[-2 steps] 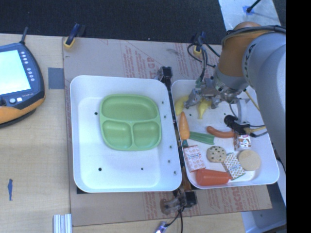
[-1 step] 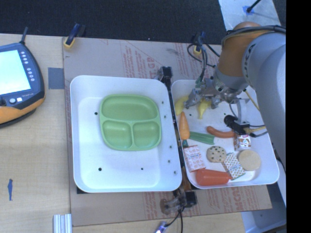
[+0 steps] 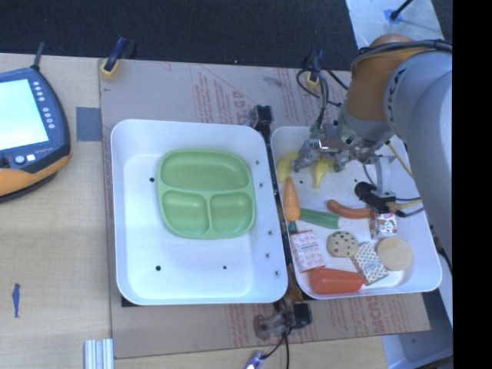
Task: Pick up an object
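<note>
My gripper [image 3: 323,158] hangs over the back left part of the right bin [image 3: 427,279]. It stands open, with its fingers on either side of a yellow banana-like toy [image 3: 318,173]. A second yellow piece [image 3: 284,165] lies just left of it. Nothing is lifted. Nearby in the same bin lie an orange carrot [image 3: 290,198], a green bean [image 3: 319,218], a sausage [image 3: 347,208], a cookie [image 3: 341,244], a red-and-white packet [image 3: 306,250] and a red-orange vegetable [image 3: 334,280].
The left bin [image 3: 134,275] holds a green divided plate [image 3: 206,193]. A round cracker [image 3: 394,254], a patterned packet [image 3: 369,264] and a small cube [image 3: 383,224] sit at the right bin's right side. A control tablet [image 3: 27,133] rests on the bench at far left.
</note>
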You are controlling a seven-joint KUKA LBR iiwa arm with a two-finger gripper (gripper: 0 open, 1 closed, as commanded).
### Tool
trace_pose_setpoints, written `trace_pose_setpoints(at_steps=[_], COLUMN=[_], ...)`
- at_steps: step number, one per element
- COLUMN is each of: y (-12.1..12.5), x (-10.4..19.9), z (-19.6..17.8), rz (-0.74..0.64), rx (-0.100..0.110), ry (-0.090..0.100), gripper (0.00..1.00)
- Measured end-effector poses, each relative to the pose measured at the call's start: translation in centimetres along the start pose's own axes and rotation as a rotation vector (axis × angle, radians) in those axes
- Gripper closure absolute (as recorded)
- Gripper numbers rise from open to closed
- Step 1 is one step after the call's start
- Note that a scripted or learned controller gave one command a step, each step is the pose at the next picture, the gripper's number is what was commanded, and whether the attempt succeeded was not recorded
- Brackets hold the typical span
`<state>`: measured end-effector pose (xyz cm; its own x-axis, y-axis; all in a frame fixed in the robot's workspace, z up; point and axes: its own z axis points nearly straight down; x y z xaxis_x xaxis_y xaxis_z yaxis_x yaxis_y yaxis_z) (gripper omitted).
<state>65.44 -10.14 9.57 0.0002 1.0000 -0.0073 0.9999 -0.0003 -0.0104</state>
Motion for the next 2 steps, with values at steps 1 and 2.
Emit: trace_pose_setpoints(at_steps=[1, 2], y=[0.02, 0.02], x=[0.12, -0.24], z=[0.11, 0.19], rz=[0.001, -0.001], rx=[0.001, 0.001], ry=[-0.001, 0.004], gripper=[0.00, 0.00])
